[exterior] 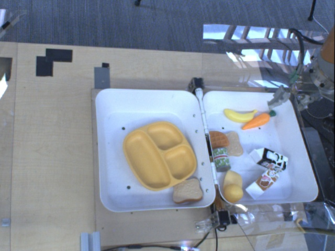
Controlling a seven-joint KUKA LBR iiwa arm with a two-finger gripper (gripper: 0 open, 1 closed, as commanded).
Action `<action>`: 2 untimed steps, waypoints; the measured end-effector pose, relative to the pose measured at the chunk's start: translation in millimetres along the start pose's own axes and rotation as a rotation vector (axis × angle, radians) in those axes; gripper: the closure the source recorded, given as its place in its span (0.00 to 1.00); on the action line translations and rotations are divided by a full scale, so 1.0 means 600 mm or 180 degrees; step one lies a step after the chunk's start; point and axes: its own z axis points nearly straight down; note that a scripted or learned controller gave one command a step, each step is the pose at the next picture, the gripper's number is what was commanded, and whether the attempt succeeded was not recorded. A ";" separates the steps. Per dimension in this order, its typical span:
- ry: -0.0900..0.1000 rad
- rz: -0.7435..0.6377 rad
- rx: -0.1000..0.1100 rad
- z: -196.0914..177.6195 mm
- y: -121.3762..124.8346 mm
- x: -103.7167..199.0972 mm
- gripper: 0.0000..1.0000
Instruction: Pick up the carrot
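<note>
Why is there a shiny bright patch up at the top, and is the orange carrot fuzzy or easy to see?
In the camera view, the bright patch is light glaring off the bench behind the right white bin; the small orange carrot looks sharp and evenly lit, touching the yellow banana; the grey gripper at the bin's far edge is slightly blurry.

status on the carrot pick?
Tool at right bin's far right corner, just above carrot, nothing gripped. Carrot lies flat, touching banana on its left. Nothing on top of it.
</note>
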 end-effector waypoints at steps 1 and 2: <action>0.0011 -0.0398 0.0039 0.215 0.006 -0.047 0.00; -0.0018 -0.0685 -0.0050 0.275 0.094 0.016 0.00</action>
